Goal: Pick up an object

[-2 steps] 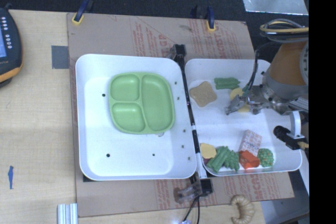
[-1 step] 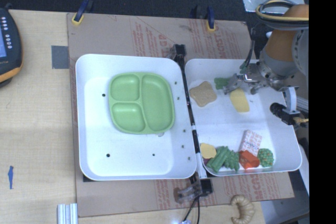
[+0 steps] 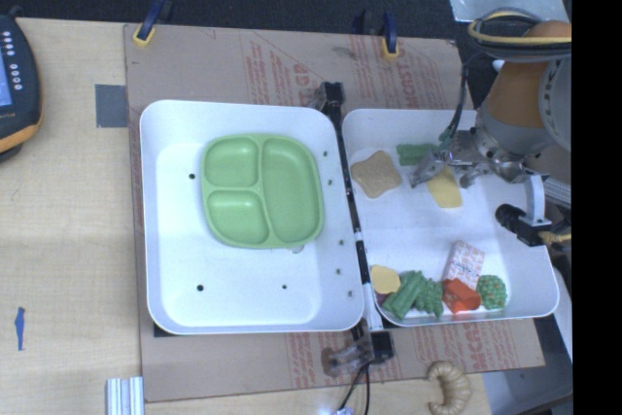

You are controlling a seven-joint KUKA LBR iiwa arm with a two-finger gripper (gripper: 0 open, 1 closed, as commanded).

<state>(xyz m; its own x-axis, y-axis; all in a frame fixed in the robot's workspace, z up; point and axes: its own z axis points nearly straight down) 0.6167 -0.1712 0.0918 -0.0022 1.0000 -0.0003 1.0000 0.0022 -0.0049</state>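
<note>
While hovering low over the right bin near the table's far right corner, my end effector spreads its fingers wide beside a yellow piece, gripping nothing

arm reaches in from right, wrist bent down, gripper low.

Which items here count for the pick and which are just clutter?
Job in hand:
- gripper, low in the right bin
- yellow piece and green piece beside it
- tan piece
- food toys along the bin's near edge

Lying about:
- green divided plate in the left bin
- clamps
- handheld pendant
</note>
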